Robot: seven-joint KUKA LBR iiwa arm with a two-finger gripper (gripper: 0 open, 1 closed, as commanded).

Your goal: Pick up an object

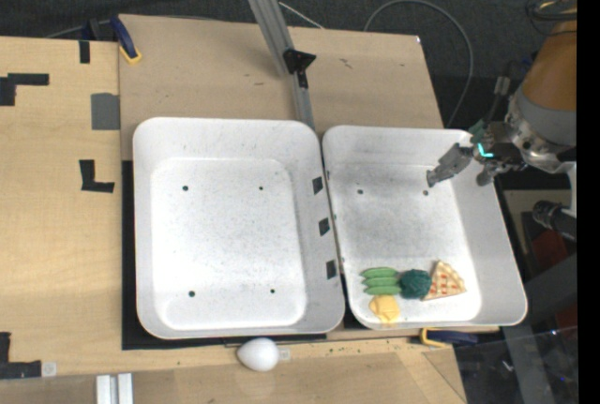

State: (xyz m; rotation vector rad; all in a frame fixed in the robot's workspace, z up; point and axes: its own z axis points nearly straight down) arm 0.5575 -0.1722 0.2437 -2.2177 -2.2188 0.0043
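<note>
In the right bin [394,205], near its front edge, lies a small cluster of toy food: a green pea pod [380,278], a dark green broccoli piece [414,282], a pizza slice [445,281] and a yellow piece [384,306]. My gripper [466,166] hangs over the bin's far right corner, well away from the cluster. Its fingers [442,172] point left and stand apart with nothing between them.
The left bin [225,224] sits beside the right one. A white egg-shaped object [258,354] rests on the bench in front of the left bin. A grey metal pole [272,13] slants down to the bins' far edge.
</note>
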